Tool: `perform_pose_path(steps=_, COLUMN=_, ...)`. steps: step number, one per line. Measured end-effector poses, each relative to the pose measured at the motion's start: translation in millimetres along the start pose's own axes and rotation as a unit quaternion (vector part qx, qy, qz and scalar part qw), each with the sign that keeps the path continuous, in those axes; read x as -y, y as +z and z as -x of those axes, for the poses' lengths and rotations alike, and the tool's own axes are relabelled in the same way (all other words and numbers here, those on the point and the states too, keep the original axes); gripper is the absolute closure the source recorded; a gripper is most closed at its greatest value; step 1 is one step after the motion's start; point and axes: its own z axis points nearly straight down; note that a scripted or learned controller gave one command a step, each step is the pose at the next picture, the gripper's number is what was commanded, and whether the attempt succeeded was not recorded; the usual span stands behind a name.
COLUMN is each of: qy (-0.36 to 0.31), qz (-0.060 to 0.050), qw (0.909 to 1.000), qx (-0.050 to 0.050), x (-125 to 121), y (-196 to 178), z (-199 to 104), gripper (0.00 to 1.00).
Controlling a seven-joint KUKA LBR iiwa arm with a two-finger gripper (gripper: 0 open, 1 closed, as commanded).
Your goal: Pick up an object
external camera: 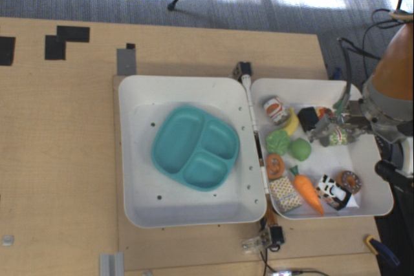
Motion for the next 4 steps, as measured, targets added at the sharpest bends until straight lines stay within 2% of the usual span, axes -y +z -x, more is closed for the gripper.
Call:
perform_pose_path(steps=1, qy=0.001, qz=0.011, qw=0.9999, qx=0.003, x=-28.1, y=127.0, z=49.8, gripper=0.0)
perform_pose_path(steps=2, qy=-0.001, qz=0.003, qw=1.0, qx=0.0, x=-87.2, y=152.1, z=-31.1, gripper=0.0)
perform_pose_path(steps=3, qy=-0.002, qz=-0.022, qw=0.9998, qx=-0.002, x=-142.7, y=155.8, z=-5.6, gripper=0.0)
perform_pose_path(steps=4, qy=-0.001, qz=-0.008, qw=1.0, qx=-0.001, x=-147.1, y=155.2, z=33.1, gripper=0.0)
